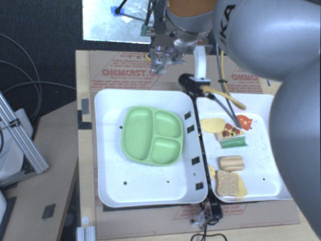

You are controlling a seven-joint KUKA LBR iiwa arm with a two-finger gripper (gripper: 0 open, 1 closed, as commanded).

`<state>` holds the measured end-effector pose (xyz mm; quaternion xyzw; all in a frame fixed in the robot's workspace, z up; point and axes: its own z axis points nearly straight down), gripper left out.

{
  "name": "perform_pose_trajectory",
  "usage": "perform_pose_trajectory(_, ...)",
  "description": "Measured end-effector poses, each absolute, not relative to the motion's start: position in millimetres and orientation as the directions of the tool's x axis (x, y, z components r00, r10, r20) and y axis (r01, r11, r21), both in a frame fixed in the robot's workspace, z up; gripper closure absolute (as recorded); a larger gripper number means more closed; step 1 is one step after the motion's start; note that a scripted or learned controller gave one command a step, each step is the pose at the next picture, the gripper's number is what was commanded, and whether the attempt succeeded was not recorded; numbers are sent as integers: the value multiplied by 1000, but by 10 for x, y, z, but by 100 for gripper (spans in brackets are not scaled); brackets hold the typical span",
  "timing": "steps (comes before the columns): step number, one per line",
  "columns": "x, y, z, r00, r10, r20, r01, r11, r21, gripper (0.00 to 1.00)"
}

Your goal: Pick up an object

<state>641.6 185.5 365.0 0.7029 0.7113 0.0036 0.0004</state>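
**Pick candidates at rest in both bins; gripper parked beyond the far rims**

I record six small toy food pieces in the right-hand white bin (262,159). A flat yellow oval piece (212,125) lies near the divider. Just beside it are a red wedge-shaped piece (244,121) and, nearer the camera, a short green strip (233,142). Further toward the near rim lies a tan bread-roll piece (231,162). Below that, a brown toast slice (227,183) rests partly over a pale yellow slice (243,187).

The left-hand white bin (113,185) holds one item, a light green plastic plate with three compartments (152,135), lying flat near the centre.

The gripper (159,64) hangs over the brown printed cardboard sheet (120,73) past the far rim of the left bin, well apart from every item listed. I cannot tell from this view whether it is open or closed. The grey arm (271,29) covers the upper right of the view.
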Motion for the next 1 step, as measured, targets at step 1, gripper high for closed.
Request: perform_pose_trajectory(1,5372,2094,4363,-11,1000,7,1000,11,6,100)
